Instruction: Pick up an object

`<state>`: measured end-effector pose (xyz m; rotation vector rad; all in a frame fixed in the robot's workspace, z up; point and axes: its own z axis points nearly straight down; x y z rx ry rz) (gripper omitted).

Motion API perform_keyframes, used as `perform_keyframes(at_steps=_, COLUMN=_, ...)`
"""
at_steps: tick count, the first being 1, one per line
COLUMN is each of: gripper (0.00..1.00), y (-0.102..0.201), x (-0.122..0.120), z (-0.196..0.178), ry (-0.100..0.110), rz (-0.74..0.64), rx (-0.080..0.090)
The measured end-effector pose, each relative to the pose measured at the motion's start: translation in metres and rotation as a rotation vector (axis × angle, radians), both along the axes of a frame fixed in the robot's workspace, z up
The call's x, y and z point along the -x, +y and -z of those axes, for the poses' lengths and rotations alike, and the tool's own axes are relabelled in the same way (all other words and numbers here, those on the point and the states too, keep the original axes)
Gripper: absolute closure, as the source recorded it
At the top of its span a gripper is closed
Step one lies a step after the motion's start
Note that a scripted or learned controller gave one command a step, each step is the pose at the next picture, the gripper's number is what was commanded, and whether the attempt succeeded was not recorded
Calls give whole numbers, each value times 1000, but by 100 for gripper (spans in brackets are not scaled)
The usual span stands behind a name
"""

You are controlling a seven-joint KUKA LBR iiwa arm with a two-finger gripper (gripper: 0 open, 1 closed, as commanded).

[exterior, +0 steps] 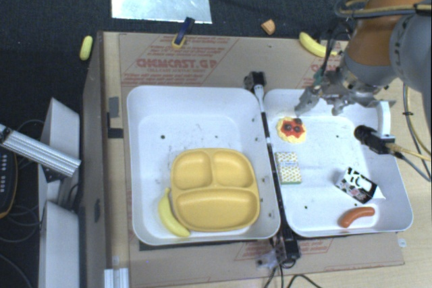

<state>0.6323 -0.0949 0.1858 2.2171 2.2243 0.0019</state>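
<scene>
Here the tool (322, 99) hangs over the far edge of the right bin (398, 202), its two fingers spread apart and holding nothing.

In that bin, just below the tool, a small yellow piece with a red and black top (293, 130) lies nearest the fingers; a pale patterned block (289, 168) lies beside the divider, a black-and-white packet (356, 185) sits toward the right wall, and an orange sausage (356, 216) lies near the front rim, all well apart from each other. The left bin (152, 118) carries a yellow divided tray (214, 188) with a banana (171, 216) touching its front-left corner. On the desk (223, 54) behind the bins another banana (310, 44) lies close to the arm's elbow.
</scene>
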Motion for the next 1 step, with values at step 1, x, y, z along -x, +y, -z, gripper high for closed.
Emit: perform_keyframes(at_steps=1, gripper=0, y=4, x=-11, z=102, ry=2, rz=-1, rx=0)
